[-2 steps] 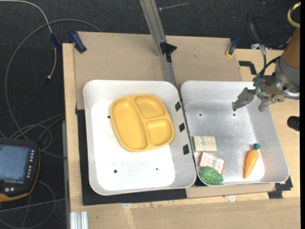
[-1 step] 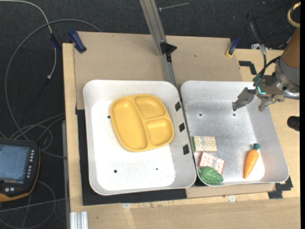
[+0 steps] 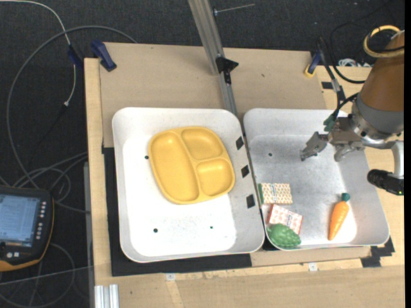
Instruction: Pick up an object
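Gripper (image 3: 329, 147): above the upper middle of the right bin, fingers spread apart, nothing between them (one finger (image 3: 313, 147) reaching left, the other by the wrist).
Arm (image 3: 384, 88): grey with an orange band, entering from the right, over the right bin's upper right corner.
Right bin (image 3: 282, 124): white, shallow, holding four small things along its lower part.
Carrot (image 3: 338, 218): orange with a green top, tilted, lower right of the right bin, well below the gripper and apart from it.
Patterned packet (image 3: 276, 192): small, pale, near the right bin's left wall.
Red and white packet (image 3: 285, 218): just below the patterned packet, touching or nearly touching it (hard to tell which).
Green item (image 3: 284, 236): leafy-looking, at the bin's lower left corner, just beside the red and white packet.
Left bin (image 3: 131, 172): white, side by side with the right bin.
Yellow tray (image 3: 191, 164): three compartments, tilted, lying in the upper middle of the left bin.
Bench (image 3: 160, 76): light wood, bearing both bins on a dark mat.
Pole (image 3: 207, 24): metal, slanting down to the gap between the bins.
Tablet (image 3: 22, 222): at the left edge, off the bench, screen lit.
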`<act>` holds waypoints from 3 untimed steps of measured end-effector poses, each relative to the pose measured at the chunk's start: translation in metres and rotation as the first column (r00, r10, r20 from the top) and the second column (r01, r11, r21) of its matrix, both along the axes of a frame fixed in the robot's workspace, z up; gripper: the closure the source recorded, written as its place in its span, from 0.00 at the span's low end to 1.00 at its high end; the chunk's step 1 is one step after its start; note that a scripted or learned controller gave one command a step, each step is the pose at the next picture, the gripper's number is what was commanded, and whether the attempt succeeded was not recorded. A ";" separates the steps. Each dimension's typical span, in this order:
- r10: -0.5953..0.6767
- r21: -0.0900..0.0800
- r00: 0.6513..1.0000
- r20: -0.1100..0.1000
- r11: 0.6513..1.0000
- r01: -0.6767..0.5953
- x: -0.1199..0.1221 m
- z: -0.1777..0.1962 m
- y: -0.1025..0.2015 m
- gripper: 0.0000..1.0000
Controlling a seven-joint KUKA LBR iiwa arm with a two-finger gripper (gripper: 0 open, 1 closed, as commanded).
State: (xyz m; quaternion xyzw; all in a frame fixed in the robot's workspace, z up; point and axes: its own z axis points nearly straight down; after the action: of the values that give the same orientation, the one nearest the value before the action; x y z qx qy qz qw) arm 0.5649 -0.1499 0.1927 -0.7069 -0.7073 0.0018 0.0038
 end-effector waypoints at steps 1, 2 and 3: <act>0.000 0.000 1.000 0.000 1.000 0.000 -0.002 -0.054 0.011 0.00; 0.000 0.000 1.000 0.001 1.000 0.000 -0.003 -0.103 0.012 0.00; 0.000 -0.001 1.000 0.008 1.000 0.000 -0.001 -0.089 0.012 1.00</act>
State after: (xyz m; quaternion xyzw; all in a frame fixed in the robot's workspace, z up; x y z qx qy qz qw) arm 0.5644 -0.1379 0.1037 -0.7069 -0.7073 -0.0008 0.0004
